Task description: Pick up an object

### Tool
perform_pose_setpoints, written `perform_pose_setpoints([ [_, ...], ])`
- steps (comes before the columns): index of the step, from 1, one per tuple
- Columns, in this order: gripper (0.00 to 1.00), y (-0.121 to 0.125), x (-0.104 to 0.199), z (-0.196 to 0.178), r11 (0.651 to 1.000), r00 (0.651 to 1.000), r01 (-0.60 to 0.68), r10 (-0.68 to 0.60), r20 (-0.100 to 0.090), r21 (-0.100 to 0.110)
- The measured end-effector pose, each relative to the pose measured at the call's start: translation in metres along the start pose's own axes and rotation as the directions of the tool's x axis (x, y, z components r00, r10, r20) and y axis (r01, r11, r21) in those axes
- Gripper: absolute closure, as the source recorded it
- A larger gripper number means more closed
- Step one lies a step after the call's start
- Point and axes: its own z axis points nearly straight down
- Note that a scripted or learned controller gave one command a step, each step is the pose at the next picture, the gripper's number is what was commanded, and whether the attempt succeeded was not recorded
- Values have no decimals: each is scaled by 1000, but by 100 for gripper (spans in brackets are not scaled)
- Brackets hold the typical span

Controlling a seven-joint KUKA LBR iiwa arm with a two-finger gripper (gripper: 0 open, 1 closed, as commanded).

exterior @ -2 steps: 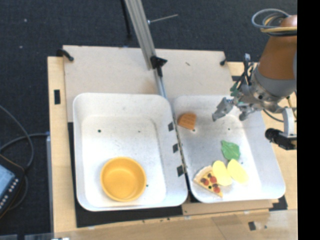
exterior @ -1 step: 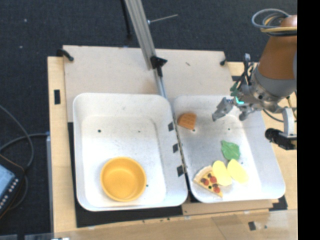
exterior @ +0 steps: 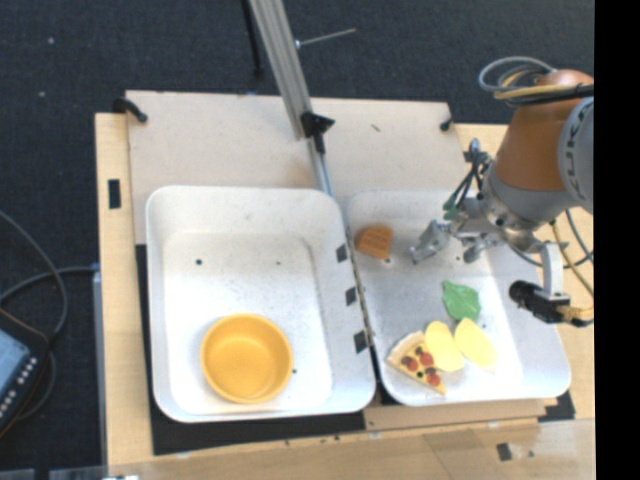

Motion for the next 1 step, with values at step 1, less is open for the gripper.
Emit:
perform_pose_setpoints([
  [1,0,1,-11,49,1000,1000,-1,1,1,-1],
])
